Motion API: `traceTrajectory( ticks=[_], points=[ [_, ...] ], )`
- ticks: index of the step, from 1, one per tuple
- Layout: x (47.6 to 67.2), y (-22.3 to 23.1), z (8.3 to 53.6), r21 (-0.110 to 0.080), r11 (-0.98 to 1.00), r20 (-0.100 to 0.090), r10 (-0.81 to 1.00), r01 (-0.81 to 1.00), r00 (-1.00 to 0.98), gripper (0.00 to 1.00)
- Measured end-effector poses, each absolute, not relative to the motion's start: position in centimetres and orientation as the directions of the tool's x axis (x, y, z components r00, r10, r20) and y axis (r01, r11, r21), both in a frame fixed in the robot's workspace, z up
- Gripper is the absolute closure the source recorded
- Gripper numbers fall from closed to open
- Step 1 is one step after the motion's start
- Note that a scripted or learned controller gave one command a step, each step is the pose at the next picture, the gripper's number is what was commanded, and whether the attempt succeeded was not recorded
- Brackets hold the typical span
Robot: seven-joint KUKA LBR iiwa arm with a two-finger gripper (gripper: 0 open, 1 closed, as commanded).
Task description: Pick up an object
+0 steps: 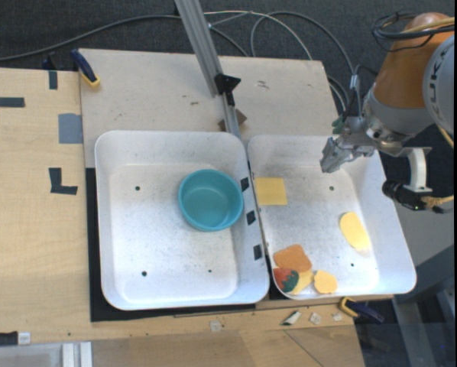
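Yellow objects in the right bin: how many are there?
3. A flat yellow square lies near the bin's left wall, a yellow oval piece toward the right side, and a small yellow round piece at the front edge.

Even overhead light, soft shadows. Mild glare on right bin [381, 270] near corner. Slightly soft focus overall, arm [412, 82] a bit blurred. Dark floor [76, 10] underexposed.
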State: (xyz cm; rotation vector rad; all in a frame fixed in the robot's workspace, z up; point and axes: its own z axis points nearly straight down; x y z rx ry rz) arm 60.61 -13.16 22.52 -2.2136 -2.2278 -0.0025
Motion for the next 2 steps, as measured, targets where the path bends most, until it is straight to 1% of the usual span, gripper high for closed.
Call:
traceTrajectory(
  ticks=[1,2],
  points=[
    [61.9,-7.9,23.5,0.0,0.007,0.002,1.0,1.0,-0.007,1.0],
    [62.4,-2.1,22.4,-0.003,0.007,0.002,1.0,1.0,-0.007,1.0]
  ],
)
